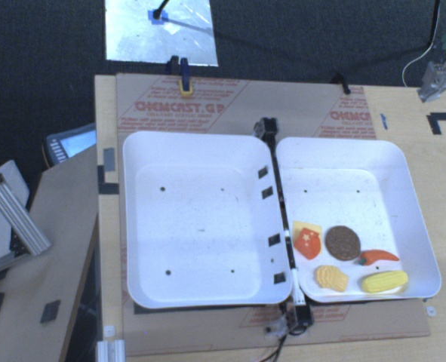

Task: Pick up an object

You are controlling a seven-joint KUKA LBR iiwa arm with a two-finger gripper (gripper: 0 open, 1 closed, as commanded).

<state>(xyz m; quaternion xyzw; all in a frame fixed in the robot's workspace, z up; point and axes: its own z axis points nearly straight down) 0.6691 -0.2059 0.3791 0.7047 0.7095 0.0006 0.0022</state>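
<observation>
You have five small things clustered in the near part of the right bin (404, 172). Take the brown disc (342, 242) as your marker: the red and yellow piece (307, 240) sits just left of it, the red pepper (377, 257) just right, the yellow waffle piece (331, 277) below-left, and the corn cob (384, 281) below-right

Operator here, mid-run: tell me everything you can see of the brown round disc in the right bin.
The brown disc is a flat, round, dark brown piece with a matte, slightly speckled face, perhaps a toy cookie or patty. It lies flat on the floor of the right bin, near the front edge. The red-and-yellow piece sits close on its left, the red chili at its lower right; contact is unclear.
</observation>
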